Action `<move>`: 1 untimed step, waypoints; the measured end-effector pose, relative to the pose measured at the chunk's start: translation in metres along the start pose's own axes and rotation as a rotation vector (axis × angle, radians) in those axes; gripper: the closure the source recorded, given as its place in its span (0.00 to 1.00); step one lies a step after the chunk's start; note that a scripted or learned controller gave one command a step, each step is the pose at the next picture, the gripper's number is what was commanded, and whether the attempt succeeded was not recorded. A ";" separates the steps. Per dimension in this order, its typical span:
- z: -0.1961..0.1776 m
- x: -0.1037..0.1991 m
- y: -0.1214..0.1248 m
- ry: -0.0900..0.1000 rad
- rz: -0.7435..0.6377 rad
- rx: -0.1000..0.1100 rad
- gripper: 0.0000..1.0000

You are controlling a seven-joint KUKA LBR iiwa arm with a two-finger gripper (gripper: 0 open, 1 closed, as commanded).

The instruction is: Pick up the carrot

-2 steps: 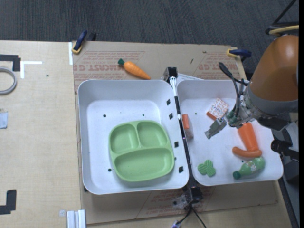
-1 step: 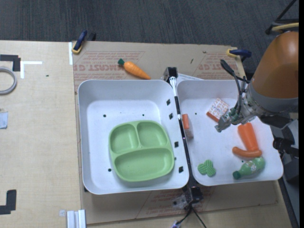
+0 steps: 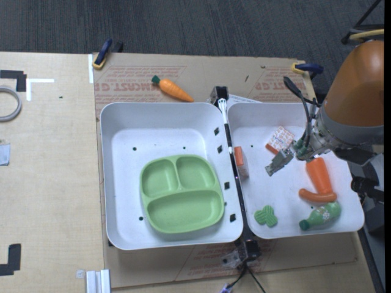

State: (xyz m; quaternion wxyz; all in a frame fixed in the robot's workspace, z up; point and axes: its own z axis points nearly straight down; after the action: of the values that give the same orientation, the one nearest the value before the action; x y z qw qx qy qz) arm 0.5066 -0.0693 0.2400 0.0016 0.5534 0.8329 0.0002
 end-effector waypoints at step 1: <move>0.048 0.013 0.003 0.002 -0.090 0.002 0.00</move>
State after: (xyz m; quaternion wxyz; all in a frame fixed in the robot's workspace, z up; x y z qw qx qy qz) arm 0.5041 -0.0562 0.1922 0.0002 0.5152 0.8571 0.0000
